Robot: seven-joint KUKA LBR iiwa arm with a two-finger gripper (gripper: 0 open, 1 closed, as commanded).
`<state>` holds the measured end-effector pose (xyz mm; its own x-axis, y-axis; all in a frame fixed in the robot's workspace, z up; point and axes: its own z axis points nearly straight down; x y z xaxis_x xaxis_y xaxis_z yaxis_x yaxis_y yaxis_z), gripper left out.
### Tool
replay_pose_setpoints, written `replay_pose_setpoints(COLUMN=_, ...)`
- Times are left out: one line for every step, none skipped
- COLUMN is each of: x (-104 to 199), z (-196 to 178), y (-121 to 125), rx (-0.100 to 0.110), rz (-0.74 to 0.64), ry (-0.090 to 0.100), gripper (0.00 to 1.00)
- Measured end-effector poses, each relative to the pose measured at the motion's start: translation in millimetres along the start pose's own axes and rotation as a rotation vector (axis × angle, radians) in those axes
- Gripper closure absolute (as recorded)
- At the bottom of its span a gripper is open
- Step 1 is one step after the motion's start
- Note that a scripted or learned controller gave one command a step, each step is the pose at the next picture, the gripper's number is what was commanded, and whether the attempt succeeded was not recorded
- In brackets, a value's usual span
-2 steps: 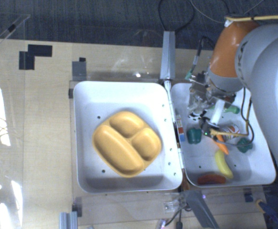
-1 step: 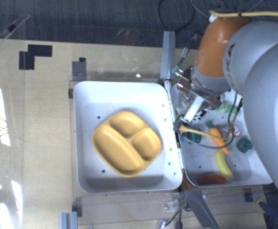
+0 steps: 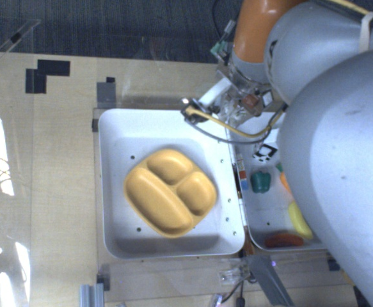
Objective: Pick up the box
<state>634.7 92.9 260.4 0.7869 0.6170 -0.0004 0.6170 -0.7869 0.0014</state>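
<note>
Overhead, the grey arm (image 3: 340,139) reached in from the right and covered most of the right bin (image 3: 263,235). Its pincer (image 3: 240,104) hung above the rim between the two bins, and I could not tell its state. No box could be made out. The left bin (image 3: 116,146) held a yellow three-part tray (image 3: 170,190). The right bin showed a green piece (image 3: 260,182), a yellow piece (image 3: 298,219) and a red one (image 3: 283,240).

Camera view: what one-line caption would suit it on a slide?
Grey arm reaches over two white bins: a yellow tray in the left bin, small toys in the right bin.
</note>
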Motion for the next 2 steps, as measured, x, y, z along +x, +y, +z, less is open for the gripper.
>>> replay_pose_setpoints(x=-15.6, z=145.3, y=-69.3, rx=-0.009, rz=-0.043, ry=0.020, gripper=1.00)
replay_pose_setpoints(x=-51.5, z=31.5, y=-15.3, rx=0.001, rz=-0.152, ry=0.001, gripper=1.00)
